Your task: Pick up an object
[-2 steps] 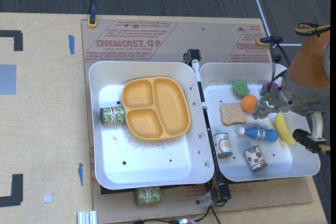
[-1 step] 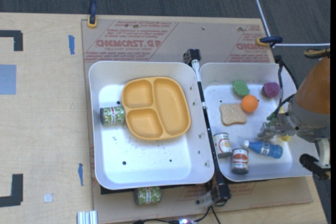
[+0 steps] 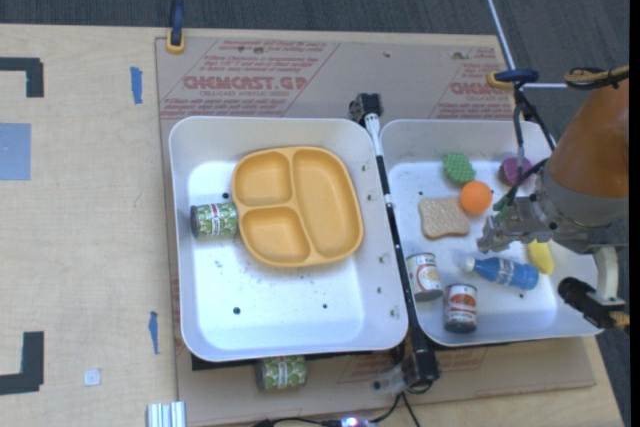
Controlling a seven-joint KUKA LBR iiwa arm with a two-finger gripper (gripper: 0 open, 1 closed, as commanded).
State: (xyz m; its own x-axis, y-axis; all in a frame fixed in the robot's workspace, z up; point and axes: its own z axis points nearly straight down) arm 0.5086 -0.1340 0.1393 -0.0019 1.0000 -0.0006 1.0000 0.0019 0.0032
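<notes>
Blue bottle (image 3: 506,272) lies near the right bin's (image 3: 430,140) front edge, just below my gripper (image 3: 497,233). Finger state: I cannot tell. I would descend centred across its body, clear of the yellow piece (image 3: 541,256).

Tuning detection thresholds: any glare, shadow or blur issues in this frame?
Camera view: even, soft lighting; the left bin floor is bright, near washed out beside the yellow tray, with mild sheen; faint shadows under the tray and the green can; the arm and gripper look soft against the sharper blue bottle; can labels too small to read.
</notes>
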